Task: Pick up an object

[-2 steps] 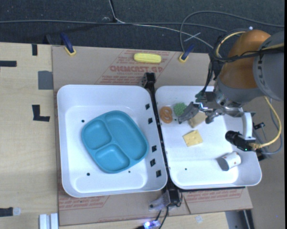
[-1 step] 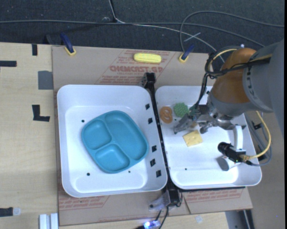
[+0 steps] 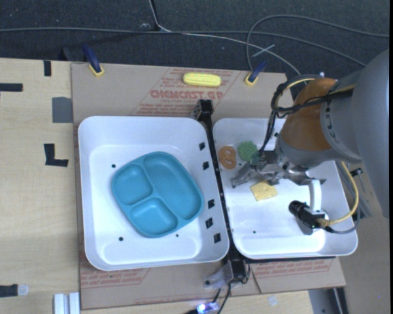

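Biggest thing on my screen is the arm (image 3: 343, 120), reaching in and hanging over the right bin (image 3: 333, 244), so it blocks a good chunk of that bin. The left bin (image 3: 95, 175) next to it just has a blue divided plate (image 3: 157, 193) lying flat in the middle, nowhere near the action.

The gripper (image 3: 243, 175) is down low at the side of the right bin closest to the left bin. I honestly can't tell how its jaws stand, the whole tip is one dark blur.

Possible targets all sit right around that tip: a yellow wedge (image 3: 263, 191) just beside it toward the bin's middle, a green piece (image 3: 248, 150) and an orange ring (image 3: 227, 156) just behind it.

My worry: they're crowded, so a close could catch two things, or just shove the wedge away. It's also tight to the bin wall, so a finger may scrape it.
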`<state>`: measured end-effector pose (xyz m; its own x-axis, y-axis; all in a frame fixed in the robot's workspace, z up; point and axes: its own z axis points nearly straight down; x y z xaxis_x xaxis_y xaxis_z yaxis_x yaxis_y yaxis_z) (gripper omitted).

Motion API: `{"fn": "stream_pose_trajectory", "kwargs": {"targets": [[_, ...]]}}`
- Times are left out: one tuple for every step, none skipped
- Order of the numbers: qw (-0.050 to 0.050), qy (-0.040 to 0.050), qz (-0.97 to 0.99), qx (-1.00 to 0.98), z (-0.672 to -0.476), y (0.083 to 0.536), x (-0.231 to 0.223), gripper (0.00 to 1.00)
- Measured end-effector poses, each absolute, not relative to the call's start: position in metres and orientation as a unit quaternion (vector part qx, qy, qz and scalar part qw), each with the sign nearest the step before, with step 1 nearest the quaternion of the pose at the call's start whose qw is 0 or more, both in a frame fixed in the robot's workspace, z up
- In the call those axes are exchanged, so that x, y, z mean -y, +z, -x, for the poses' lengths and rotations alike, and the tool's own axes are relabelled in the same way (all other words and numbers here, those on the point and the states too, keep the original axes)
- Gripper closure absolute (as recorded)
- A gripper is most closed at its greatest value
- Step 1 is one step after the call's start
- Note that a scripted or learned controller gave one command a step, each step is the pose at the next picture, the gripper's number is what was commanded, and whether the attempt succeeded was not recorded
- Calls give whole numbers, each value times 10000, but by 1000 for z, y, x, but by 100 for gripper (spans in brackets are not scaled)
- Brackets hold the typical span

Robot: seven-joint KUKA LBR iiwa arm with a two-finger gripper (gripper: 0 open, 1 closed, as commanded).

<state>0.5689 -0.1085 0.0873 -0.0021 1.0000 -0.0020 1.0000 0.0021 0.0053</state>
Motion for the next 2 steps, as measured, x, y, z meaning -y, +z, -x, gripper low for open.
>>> {"fn": "stream_pose_trajectory", "kwargs": {"targets": [[53,27,-7062,-7080,-570,100,109,100],[12,7,-7070,-7073,-561,153,111,100]]}}
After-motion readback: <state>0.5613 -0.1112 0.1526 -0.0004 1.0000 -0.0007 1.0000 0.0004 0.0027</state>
